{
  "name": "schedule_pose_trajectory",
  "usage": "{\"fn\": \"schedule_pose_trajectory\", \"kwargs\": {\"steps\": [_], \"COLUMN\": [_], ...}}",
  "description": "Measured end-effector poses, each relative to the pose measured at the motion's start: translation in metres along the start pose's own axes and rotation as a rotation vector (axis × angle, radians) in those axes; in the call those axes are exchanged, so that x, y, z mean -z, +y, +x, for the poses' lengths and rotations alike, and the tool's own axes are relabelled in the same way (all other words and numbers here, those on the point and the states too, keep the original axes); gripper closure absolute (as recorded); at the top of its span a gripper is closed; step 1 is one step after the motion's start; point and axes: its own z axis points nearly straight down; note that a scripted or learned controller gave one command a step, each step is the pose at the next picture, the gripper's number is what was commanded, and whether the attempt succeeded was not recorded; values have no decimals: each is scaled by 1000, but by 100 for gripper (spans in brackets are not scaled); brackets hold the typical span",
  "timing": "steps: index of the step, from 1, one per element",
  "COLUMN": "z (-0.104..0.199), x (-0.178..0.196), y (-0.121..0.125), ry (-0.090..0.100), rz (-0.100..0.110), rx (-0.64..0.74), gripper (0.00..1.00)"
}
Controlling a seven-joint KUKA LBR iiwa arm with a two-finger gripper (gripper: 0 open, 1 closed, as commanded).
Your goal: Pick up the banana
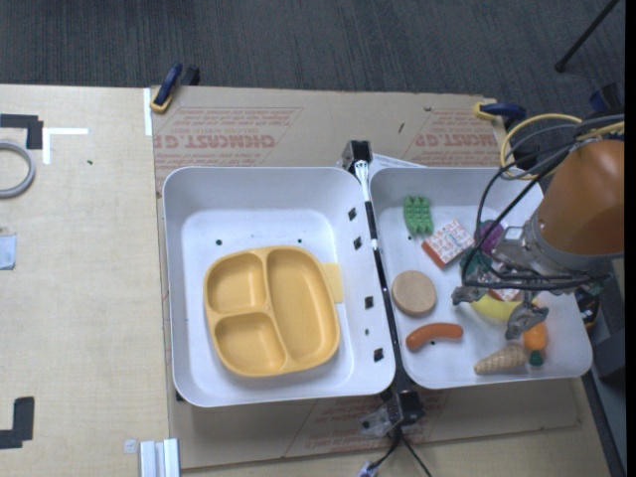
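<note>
Camera view: my claw (500, 304) hangs low in the right bin (452, 366), fingers spread open astride the banana (491, 308). Sausage (434, 336) and cone (501, 361) lie nearby.

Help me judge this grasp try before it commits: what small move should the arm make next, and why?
Probably a short, straight descent onto the banana. The gripper hangs right over it in the right bin, and yellow peel shows just beneath. The carrot and the cone lie close on the near side, so drifting that way risks catching them. I can't tell the finger state from here.
</note>
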Motion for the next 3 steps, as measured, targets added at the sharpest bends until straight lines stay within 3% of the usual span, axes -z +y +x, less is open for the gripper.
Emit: {"fn": "schedule_pose_trajectory", "kwargs": {"steps": [1,2,3], "z": [13,-15,-11], "x": [3,0,0], "y": [28,-21,20], "ry": [-9,-1,0], "rz": [16,2,0], "rx": [193,156,528], "gripper": [0,0,0]}}
